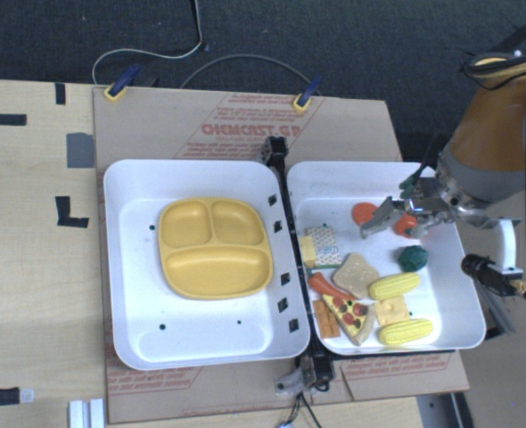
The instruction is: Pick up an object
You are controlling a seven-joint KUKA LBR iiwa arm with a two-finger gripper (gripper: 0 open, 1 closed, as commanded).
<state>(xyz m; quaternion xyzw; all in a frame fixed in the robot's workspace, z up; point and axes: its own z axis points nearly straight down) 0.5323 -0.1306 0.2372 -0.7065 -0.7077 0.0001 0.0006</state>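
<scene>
From the camera view, the tabletop [31, 266] was pale wood with black tape marks, and a cardboard sheet [236, 127] lay over it under both bins, held at its far edge by two clamps with yellow and blue handles [119, 86]. A thin cable [192, 25] trailed across the dark floor beyond. The grey arm with its orange band [490, 123] came in from the right and hung over the right bin, covering part of that bin's far right corner.

The gripper [397, 217] sat low over the right bin's far side, its fingers spread apart, one grey finger [376, 221] reaching left. A red-orange toy [365, 212] lay just beside that finger, with another bit of red showing between the fingers; I could not tell if anything was actually clamped.

The left bin [129, 239] held a yellow divided plate [215, 247], lying flat near its middle. The right bin [459, 310] held toy food crowded toward its near half: a dark green round piece [413, 258], two corn cobs [393, 284], a bread slice [357, 275], a pizza slice [348, 315], a carrot [327, 284], and a cracker-like square [322, 242] near the divider.
</scene>
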